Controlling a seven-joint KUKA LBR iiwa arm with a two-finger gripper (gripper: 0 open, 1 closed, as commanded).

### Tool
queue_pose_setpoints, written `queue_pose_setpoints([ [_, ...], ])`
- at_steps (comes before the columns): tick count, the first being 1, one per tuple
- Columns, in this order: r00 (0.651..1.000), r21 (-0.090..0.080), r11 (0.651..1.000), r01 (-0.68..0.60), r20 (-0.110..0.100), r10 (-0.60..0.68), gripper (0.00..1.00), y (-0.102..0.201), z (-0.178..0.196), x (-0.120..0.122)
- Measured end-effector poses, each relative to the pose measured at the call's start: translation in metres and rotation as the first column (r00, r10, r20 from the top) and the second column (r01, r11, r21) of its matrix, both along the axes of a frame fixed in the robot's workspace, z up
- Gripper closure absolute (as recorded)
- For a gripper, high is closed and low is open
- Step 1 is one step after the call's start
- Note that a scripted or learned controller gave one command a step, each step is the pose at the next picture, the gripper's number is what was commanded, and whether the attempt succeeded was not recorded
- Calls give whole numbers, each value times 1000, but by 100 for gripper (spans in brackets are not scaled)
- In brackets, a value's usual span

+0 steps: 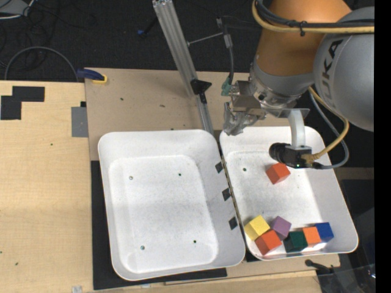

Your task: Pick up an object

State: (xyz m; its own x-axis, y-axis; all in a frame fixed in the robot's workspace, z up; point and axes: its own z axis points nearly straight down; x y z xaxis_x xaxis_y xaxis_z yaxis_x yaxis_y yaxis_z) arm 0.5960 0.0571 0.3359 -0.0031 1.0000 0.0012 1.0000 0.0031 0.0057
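The arm hangs over the far end of the right bin (342, 212), and its gripper (234, 126) points down at the bin's far left corner. Nothing shows between the fingers. A red-orange cube (278, 173) lies alone in the middle of the right bin, below and to the right of the gripper. At the bin's near end sits a cluster of cubes: yellow (257, 226), purple (281, 226), red (267, 242), dark green (295, 241), orange (312, 235) and blue (324, 231).
The left bin (116, 163) lies beside the right one, with black clips (226, 194) along the shared rim. A slanted aluminium rail (180, 54) rises behind the bins. A black cable fitting (287, 154) hangs near the lone cube.
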Motion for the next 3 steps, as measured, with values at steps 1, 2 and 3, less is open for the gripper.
queue_pose_setpoints([
  [1, 1000, -2, 1000, -5, -9, 5, 0, 1, -5, -1],
  [2, 1000, -2, 1000, 4, -19, -4, 0, 2, -151, -24],
  [3, 1000, -2, 1000, 16, -11, -16, 100, -1, -137, -22],
])
